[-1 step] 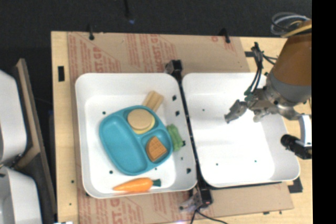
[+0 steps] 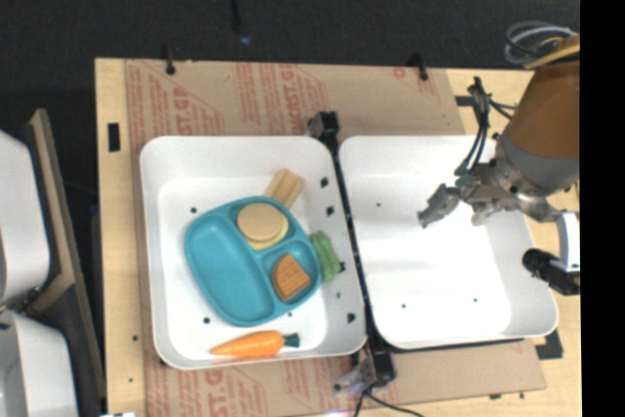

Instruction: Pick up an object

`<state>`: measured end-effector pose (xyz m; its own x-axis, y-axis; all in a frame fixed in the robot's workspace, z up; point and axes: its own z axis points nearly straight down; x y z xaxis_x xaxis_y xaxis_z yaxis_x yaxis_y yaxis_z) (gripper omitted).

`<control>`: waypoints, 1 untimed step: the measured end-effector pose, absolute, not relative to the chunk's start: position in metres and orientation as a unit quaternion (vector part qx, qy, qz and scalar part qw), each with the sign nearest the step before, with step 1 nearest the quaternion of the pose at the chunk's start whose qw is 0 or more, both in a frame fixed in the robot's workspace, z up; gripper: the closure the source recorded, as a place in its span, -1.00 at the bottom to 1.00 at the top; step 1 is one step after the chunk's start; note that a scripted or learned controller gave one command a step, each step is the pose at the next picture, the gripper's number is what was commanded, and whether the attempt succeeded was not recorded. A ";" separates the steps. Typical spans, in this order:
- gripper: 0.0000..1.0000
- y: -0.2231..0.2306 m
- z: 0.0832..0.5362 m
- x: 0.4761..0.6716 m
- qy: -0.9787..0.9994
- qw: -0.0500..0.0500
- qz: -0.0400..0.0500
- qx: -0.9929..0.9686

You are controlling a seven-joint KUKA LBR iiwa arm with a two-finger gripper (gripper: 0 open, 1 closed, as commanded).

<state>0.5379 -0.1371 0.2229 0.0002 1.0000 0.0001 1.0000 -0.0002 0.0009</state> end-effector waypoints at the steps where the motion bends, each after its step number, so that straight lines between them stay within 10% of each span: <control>1: -1.00 -0.141 0.180 0.535 0.707 -0.001 -0.001 0.708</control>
<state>0.5350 -0.1407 0.1804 0.0012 1.0000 0.0001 1.0000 -0.0012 -0.0031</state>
